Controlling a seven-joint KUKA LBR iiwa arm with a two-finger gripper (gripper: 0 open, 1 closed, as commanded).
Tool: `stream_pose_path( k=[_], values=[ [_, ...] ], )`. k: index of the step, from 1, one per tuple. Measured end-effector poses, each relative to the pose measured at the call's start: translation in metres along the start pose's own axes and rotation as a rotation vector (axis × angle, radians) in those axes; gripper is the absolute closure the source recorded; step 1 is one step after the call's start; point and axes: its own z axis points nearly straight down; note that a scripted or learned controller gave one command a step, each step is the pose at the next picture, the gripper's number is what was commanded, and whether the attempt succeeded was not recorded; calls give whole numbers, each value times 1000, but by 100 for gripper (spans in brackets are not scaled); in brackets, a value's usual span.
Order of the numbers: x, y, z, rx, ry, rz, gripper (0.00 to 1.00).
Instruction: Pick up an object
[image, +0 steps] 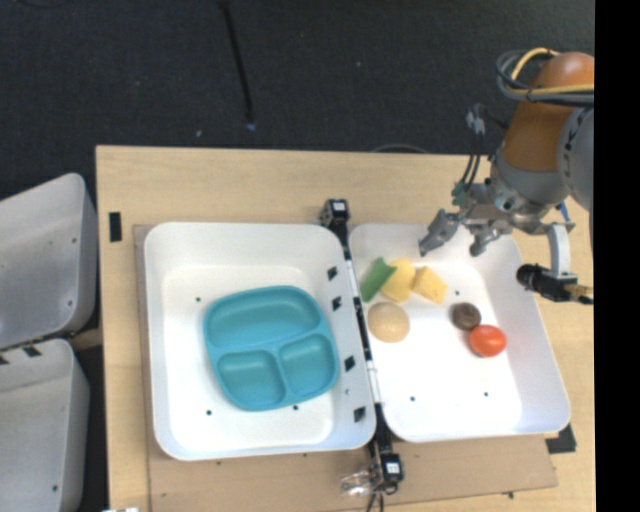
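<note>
**Operator:** Red first — report the candidate objects.

**Inspector:** 1 red tomato-like ball (487, 341) lies in the right bin (520, 400), toward that bin's right side. Touching it on its upper left is a small dark brown round item (465, 316). Further left sit a beige round item (388, 322), 2 yellow pieces (399, 282) (431, 285) and a green piece (376, 277). The green piece lies against the left yellow piece, close to the divider between the bins. All 6 rest on the bin floor; none is lifted.

**Operator:** Gripper status?

**Inspector:** The gripper (461, 237) hangs over the upper part of the right bin, above the yellow pieces in the view and apart from them. Its 2 fingers (436, 237) stand spread, with bare white bin floor showing between them — nothing is clamped. The tomato-like ball is well apart from the fingertips, lower right of them.

**Operator:** Arm and surroundings?

**Inspector:** The arm (535, 130) enters from the right, its orange band above the wrist. The left bin (170, 300) holds 1 teal divided tray (270, 346) with 3 compartments, lying flat near the bin's centre. Both bins sit side by side on a light wooden bench (250, 180), joined along the middle by black clips (336, 212). White panels (40, 260) stand at the left edge of the view.
</note>
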Motion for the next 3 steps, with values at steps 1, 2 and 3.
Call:
stream_pose_path(
  k=[1, 2, 3],
  values=[
    [-2, 1, 66, 1, 0, 2, 0],
    [-4, 1, 107, -3, -1, 4, 0],
    [-5, 2, 97, -4, -1, 4, 100]
  ],
)
